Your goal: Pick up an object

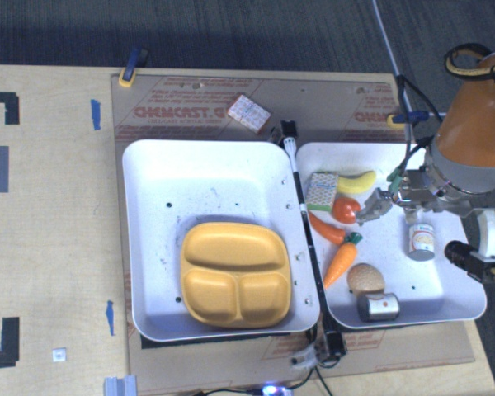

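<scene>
Worktop (49,246): pale wood, two white bins at frame centre. Left bin (148,172) holds a yellow divided tray (235,273), lower centre. Right bin (462,299) holds banana (356,182), sponge (322,190), tomato (345,209), carrot (340,259), bread roll (365,277), can (379,306), small bottle (421,241). Arm (474,130) enters at the right edge. End effector (374,205) sits just beside the tomato, right of it; grip state cannot be told.

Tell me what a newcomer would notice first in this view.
The big yellow compartment tray in the left bin stands out most. Next is the cluster of toy food in the right bin: banana, tomato and carrot, with the gripper right beside the tomato.
</scene>
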